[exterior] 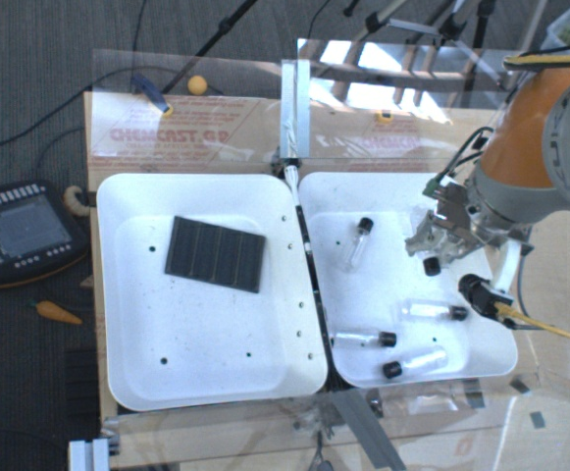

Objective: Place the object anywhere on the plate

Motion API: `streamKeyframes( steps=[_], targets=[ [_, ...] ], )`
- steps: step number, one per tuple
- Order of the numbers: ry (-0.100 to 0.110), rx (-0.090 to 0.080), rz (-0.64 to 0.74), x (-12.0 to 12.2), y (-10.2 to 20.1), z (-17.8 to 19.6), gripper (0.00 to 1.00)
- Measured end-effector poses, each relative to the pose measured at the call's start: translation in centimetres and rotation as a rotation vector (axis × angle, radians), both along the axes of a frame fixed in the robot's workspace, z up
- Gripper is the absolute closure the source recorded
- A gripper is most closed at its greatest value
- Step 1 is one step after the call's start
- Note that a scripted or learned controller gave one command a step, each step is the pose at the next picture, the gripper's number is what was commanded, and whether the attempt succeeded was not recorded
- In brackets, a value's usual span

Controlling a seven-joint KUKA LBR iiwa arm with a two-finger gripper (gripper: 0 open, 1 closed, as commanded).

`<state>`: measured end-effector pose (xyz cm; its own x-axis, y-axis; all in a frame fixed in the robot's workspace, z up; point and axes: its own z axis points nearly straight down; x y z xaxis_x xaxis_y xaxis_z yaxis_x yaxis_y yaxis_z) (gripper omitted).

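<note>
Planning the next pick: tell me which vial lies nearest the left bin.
The vial at the right bin's lower left; its clear end almost touches the dividing wall, while the others lie farther right.

Black teach pendant (22,234) left of the bench, yellow ball (197,84), orange tool (59,312) on the floor

The bench (196,130) carries two shallow white bins side by side, touching along their inner edges: the left bin (128,361) and the right bin (329,199). Along its far edge lie a small yellow ball (197,84) and a blue-handled tool (151,91).
</note>
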<state>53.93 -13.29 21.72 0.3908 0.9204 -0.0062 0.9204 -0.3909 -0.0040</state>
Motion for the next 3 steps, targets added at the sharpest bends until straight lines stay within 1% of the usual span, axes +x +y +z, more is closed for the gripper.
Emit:
streamKeyframes(
  steps=[1, 2, 3],
  targets=[
    [0.0, 0.0, -0.241, 6.3, 8.0, 2.4, 1.0],
    [0.002, 0.003, -0.123, 0.4, 11.5, -3.7, 1.0],
    [0.001, 0.002, -0.165, -0.8, 19.1, -1.4, 1.0]
  ],
)
